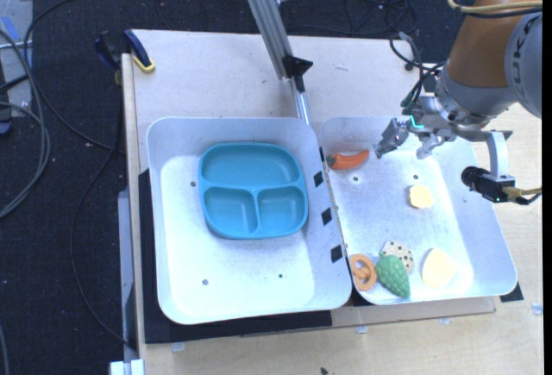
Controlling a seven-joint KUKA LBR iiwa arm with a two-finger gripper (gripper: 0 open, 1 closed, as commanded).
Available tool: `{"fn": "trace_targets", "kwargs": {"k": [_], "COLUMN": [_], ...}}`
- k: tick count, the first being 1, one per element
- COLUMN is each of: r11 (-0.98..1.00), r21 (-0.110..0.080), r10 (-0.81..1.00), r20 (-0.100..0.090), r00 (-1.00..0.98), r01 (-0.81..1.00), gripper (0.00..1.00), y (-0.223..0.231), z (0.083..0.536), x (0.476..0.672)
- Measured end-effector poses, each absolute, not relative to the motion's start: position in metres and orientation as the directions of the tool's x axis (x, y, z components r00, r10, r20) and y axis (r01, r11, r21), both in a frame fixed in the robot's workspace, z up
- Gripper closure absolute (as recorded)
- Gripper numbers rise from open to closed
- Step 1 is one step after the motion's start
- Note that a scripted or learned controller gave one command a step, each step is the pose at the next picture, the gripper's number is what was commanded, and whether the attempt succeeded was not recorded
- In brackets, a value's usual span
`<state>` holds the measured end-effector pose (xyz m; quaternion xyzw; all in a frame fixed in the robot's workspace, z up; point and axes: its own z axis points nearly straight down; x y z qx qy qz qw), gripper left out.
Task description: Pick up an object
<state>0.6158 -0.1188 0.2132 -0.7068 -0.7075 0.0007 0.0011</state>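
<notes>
My gripper [405, 142] hangs over the far part of the right bin [483, 235], its fingers spread open with nothing between them. An orange carrot-like toy [348, 160] lies just to the left of it near the bin's far-left corner. A small yellow piece [421, 196] rests mid-bin below the gripper. Along the near edge lie an orange pretzel [363, 271], a green toy [393, 275], a spotted cookie [397, 252] and a pale yellow piece [438, 267].
The left bin [172, 278] holds a blue divided tray [254, 190]. A slanted metal pole [263, 7] crosses above the bench's far side down to the divider between the bins. Cables lie on the dark floor around the bench.
</notes>
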Motion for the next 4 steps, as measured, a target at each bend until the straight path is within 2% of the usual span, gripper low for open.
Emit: {"fn": "trace_targets", "kwargs": {"k": [1, 3, 4], "r11": [0.001, -0.001, -0.001], "r21": [0.0, -0.002, -0.001], "r10": [1.0, 1.0, 1.0], "r20": [0.0, -0.001, -0.001], "r00": [-0.001, 0.001, 0.001], "r01": [1.0, 1.0, 1.0], "gripper": [0.0, 0.0, 0.0], "y": [-0.119, -0.115, -0.115], "z": [0.214, 0.111, 0.092], "x": [0.616, 0.619, 0.619]}}
